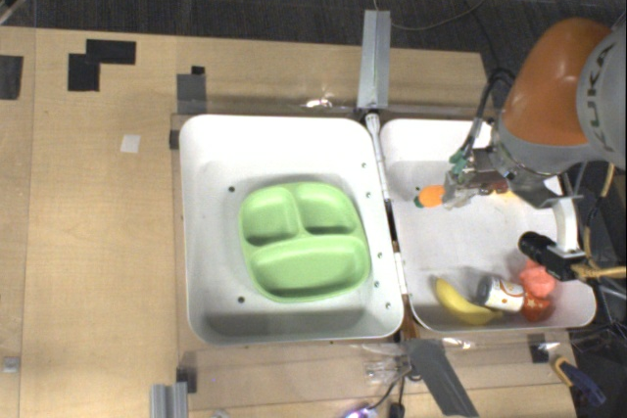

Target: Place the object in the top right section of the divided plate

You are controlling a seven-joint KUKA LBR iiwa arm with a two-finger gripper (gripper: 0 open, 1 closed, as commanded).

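You have a tan wooden surface in front of you, with dark carpet beyond its far edge and black patches on the wood at far left. Nearest you in the right bin lie a banana, a small white bottle and a red lump along the near wall. The left bin holds the green plate, its three sections bare. Farther back in the right bin, the arm reaches in from the right, orange band high, wrist bent down. Its pincer sits low, touching a small orange object; you cannot tell whether it is clenched or released.
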